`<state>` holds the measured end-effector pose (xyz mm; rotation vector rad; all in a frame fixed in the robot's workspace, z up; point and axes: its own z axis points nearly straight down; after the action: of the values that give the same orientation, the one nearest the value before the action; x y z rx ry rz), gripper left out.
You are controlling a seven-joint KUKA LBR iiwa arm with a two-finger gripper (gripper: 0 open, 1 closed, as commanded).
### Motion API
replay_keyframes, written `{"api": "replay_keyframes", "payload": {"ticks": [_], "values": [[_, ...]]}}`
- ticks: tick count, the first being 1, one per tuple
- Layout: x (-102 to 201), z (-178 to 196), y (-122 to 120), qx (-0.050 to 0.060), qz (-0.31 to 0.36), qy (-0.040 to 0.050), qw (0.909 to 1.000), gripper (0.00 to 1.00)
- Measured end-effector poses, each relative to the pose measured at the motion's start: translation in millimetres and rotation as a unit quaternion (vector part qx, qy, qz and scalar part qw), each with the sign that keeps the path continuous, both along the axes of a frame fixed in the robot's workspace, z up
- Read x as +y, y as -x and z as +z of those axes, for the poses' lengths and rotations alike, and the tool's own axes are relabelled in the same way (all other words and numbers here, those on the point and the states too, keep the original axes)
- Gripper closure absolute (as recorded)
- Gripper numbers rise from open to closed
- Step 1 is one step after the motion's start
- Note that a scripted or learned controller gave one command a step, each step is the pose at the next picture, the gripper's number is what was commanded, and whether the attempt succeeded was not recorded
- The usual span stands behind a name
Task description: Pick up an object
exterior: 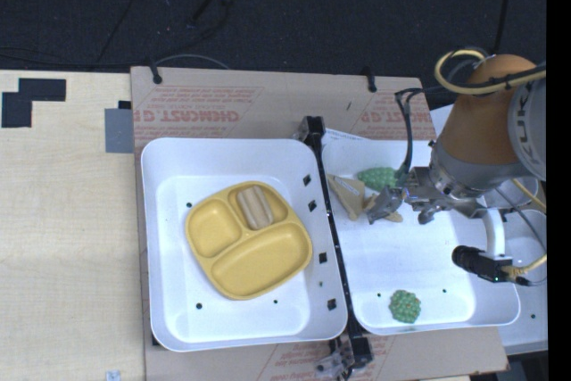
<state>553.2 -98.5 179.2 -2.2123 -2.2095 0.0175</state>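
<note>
the gripper (393, 208) sits low in the right bin (446, 303), at its upper left, among a pale tan object (350, 194) and a green knobbly object (378, 178). whether the fingers are open or shut cannot be told from this angle, and nothing is visibly held between them. judged step: closing in on a pick. to do it well, the fingers should straddle one object alone, clear of its neighbour and the bin wall, and settle before lifting. the tan object looks flat and pointed, likely thin and hard to grip. a second green object (404, 306), round and bumpy, lies well apart near the bin's lower edge. the left bin (169, 192) bears a yellow divided tray (250, 268).
</note>
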Motion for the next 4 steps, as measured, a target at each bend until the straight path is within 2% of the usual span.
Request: {"api": "replay_keyframes", "payload": {"ticks": [1, 2, 3, 4], "values": [[0, 8, -3, -0.007, 0.001, 0.0007, 1.0, 0.0], [-3, -51, 5, -0.006, 0.001, 0.0005, 1.0, 0.0], [-2, -94, 6, -0.007, 0.0, 0.0007, 1.0, 0.0], [-4, -81, 6, -0.007, -0.002, 0.0006, 1.0, 1.0]]}}
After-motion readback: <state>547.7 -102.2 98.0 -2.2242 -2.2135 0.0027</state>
